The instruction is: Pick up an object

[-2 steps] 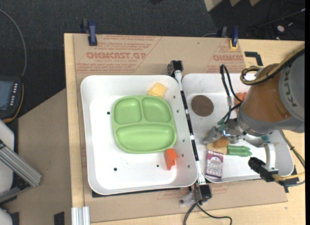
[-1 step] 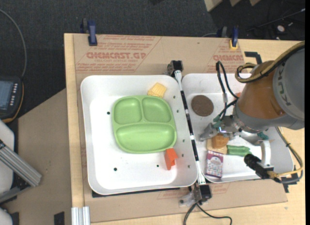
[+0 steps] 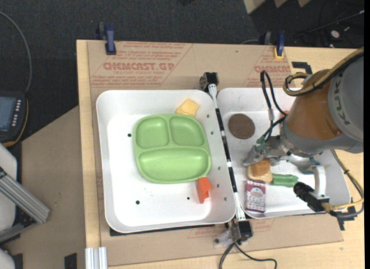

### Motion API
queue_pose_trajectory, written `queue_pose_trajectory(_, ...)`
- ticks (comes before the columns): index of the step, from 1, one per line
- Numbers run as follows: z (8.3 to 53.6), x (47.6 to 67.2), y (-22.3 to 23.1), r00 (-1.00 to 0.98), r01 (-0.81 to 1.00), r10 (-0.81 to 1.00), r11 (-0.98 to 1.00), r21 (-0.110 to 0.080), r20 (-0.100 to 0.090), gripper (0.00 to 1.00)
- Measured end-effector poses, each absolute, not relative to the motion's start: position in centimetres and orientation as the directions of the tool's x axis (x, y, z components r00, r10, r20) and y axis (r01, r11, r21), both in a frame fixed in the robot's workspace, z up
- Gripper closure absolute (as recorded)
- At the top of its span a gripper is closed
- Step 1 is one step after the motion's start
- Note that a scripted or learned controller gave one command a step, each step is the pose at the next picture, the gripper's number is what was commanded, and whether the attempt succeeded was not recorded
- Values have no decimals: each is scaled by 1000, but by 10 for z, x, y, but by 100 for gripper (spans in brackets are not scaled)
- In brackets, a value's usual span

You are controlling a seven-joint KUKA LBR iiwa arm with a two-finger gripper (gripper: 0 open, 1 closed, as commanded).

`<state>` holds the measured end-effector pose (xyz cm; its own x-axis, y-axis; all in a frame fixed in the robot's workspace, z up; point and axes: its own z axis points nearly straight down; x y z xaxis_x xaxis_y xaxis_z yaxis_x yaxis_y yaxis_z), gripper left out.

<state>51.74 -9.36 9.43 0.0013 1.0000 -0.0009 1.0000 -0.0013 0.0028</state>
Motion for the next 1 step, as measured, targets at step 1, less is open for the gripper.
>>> queue_pose_trajectory(1,191,572,-49,-7,1000,1000,7,14,0,100)
